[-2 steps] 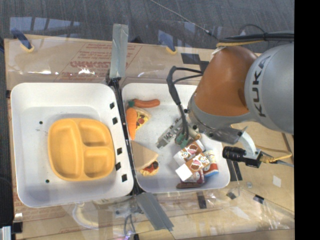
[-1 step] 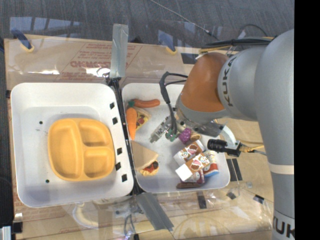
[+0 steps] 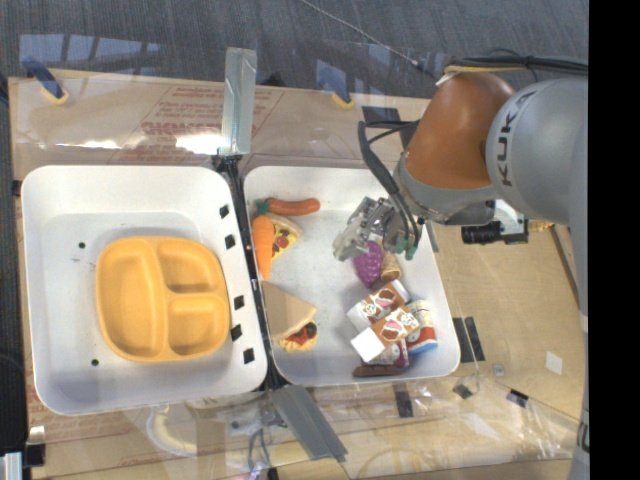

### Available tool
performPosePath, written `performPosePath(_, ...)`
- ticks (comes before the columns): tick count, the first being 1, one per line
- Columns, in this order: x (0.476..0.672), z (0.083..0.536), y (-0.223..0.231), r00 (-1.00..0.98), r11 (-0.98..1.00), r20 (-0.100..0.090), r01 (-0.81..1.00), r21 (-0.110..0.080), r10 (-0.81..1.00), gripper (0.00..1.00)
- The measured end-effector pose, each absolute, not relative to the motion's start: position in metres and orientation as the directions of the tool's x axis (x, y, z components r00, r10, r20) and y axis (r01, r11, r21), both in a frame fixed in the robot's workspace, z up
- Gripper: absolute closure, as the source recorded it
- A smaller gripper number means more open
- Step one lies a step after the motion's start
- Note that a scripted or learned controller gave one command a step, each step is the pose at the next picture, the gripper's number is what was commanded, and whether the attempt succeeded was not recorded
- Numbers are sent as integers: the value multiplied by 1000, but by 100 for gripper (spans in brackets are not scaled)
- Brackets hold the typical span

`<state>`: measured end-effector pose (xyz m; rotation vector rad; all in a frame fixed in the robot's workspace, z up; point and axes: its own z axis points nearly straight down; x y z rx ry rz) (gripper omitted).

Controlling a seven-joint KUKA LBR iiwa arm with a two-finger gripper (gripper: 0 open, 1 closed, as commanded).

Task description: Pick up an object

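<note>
We are seeing the claw (image 3: 366, 230) hanging over the right bin (image 3: 330, 366), but we cannot tell its state. Going left to right: a yellow tray (image 3: 160, 296) in the left bin (image 3: 50, 268), then a toy carrot (image 3: 262, 245), sausage (image 3: 292, 207) and purple grapes (image 3: 371, 264) just beneath the claw. We are judging the grapes light, hard and bumpy, best pinched across the cluster's middle.

Even, bright overhead light washes both bins (image 3: 60, 198) pale. Glare streaks the clear plastic sheet (image 3: 150, 118), left of the fingers (image 3: 352, 238). Shadows stay soft; small items below them look slightly blurred.
</note>
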<state>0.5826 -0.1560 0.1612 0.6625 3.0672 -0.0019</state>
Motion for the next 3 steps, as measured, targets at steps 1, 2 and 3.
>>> performPosePath(1, 495, 164, -104, -832, 832, 2, 555, 0, 555, 100)
performPosePath(2, 528, 309, -123, -700, 700, -8, 714, 4, 714, 100)
performPosePath(3, 543, 171, -110, -474, 474, 5, 880, -7, 880, 100)
